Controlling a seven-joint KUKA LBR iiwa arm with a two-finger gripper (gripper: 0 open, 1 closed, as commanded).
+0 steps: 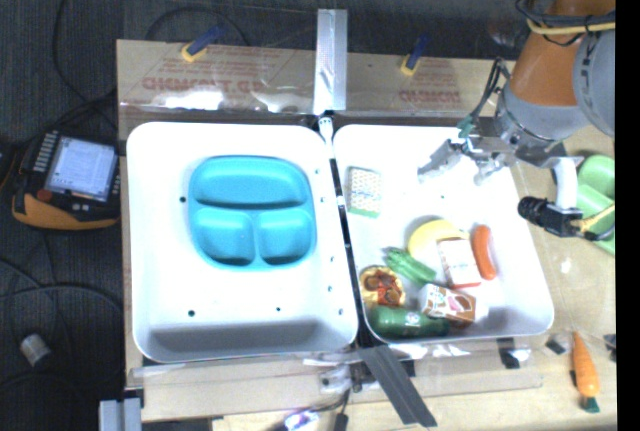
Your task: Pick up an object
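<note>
My gripper (462, 166) hangs over the back right part of the right bin (400, 144), its two fingers spread open with nothing between them. Toy food lies in that bin's front half, below the gripper: a yellow round piece (430, 233), an orange-red sausage (484, 251), a white and red carton (459, 264), a green cucumber (405, 322), a small red packet (443, 304) and a brown pretzel-like piece (380, 285). A pale green card (364, 190) rests against the bin's left wall.
The left bin (165, 309) holds a blue divided tray (251, 209). A carrot toy (585, 374) lies on the bench at the right, with green objects (598, 177) by the arm. A handheld screen device (70, 174) sits off the bench at left.
</note>
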